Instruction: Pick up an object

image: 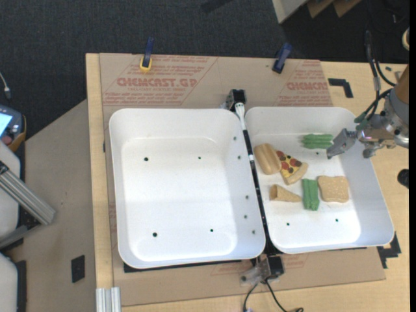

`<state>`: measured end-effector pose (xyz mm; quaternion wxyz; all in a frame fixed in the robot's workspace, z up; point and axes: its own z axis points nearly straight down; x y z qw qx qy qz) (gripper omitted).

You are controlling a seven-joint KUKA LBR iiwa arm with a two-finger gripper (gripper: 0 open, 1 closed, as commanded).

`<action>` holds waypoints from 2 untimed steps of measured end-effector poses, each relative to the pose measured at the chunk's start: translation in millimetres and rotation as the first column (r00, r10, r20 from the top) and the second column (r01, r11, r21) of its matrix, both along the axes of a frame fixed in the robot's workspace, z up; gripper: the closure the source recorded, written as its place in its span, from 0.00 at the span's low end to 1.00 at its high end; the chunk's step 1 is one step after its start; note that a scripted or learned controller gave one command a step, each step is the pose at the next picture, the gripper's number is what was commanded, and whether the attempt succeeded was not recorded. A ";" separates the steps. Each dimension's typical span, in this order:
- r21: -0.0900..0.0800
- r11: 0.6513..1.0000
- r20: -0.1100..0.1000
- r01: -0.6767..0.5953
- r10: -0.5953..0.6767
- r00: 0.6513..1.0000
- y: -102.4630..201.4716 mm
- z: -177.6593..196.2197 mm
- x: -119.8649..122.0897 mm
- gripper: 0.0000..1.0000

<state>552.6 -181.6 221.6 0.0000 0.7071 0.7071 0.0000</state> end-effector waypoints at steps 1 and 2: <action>0.002 1.000 -0.008 0.005 -0.005 1.000 -44.7 -79.7 -22.2 0.00; 0.004 1.000 -0.007 0.003 -0.003 1.000 -42.0 -116.4 -76.9 0.00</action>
